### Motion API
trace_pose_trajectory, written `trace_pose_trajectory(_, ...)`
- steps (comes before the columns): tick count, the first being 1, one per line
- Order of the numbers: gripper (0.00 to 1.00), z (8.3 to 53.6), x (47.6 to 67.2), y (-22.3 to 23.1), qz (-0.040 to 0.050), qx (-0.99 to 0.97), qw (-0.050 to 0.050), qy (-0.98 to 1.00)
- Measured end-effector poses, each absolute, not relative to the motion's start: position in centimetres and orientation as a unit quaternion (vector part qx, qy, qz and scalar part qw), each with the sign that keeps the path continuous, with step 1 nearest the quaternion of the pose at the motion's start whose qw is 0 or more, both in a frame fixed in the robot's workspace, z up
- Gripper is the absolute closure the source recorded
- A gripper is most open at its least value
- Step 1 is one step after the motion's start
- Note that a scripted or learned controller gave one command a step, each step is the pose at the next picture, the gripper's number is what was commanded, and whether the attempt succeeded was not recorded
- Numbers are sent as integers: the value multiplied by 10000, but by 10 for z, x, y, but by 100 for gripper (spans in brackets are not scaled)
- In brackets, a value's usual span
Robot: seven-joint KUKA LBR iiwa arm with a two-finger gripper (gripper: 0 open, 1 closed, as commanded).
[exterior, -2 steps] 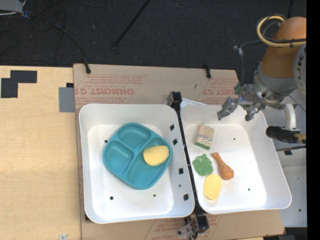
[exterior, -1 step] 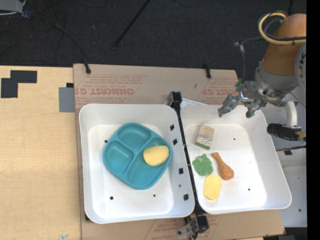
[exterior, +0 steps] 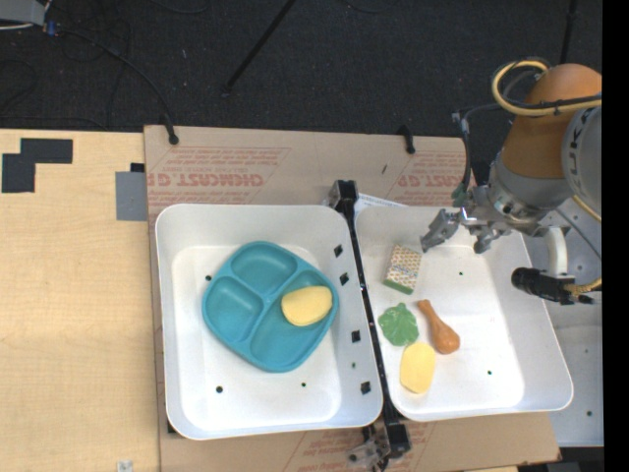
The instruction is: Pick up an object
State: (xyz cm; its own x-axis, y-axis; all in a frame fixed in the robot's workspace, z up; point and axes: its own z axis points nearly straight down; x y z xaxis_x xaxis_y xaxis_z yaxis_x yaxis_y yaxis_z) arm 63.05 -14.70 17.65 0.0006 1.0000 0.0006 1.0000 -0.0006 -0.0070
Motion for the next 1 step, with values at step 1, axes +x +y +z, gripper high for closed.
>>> trace_pose_trajectory(1,0,131,627,-153,20,-7072,25,-7070)
